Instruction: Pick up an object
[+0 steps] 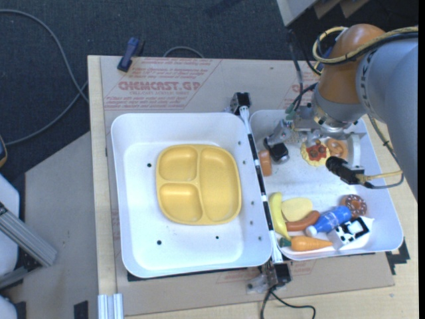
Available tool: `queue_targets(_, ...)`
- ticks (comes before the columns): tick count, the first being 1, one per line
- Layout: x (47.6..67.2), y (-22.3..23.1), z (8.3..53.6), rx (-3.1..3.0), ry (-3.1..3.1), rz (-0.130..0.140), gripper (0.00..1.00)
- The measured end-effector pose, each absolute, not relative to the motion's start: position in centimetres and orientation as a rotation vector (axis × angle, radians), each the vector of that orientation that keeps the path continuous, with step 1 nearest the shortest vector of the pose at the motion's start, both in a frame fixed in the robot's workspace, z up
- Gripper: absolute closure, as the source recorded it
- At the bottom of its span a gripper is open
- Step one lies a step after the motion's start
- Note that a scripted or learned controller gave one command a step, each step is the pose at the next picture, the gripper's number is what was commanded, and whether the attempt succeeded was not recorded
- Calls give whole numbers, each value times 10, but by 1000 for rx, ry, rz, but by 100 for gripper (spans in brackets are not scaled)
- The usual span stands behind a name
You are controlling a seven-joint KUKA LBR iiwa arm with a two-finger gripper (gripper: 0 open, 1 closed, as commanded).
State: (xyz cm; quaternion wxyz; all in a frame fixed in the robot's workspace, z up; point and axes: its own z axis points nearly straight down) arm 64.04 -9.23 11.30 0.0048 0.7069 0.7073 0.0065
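Observation:
My gripper (309, 159) hangs over the far part of the right bin (385, 198), its two black fingers (276, 150) spread wide, so it is open. A small pizza toy (316, 151) lies under the wrist, about between the fingers, and neither finger closes on it. An orange piece (265, 163) rests against the bin's left wall, just below the left finger. Near the front of this bin lie a banana (275, 214), a pale yellow piece (297, 209), a sausage (302, 221), a blue bottle (331, 219), a carrot (310, 244) and a brown donut (354, 205).
The left bin (133, 151) holds a yellow three-compartment plate (198, 183). A black-and-white patterned block (352, 231) sits at the right bin's front right. A blue clip (128, 54) lies at the far left bench corner. Cables run from the arm across the right bin's right side.

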Motion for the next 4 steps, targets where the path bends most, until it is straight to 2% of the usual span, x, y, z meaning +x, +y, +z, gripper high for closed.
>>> queue_targets(1,641,-94,96,2209,2211,30,0)
queue_targets(2,644,-94,110,2203,2206,40,100)
queue_targets(3,644,-94,110,2203,2205,39,0)
queue_targets(4,648,-92,96,2208,2212,28,0)
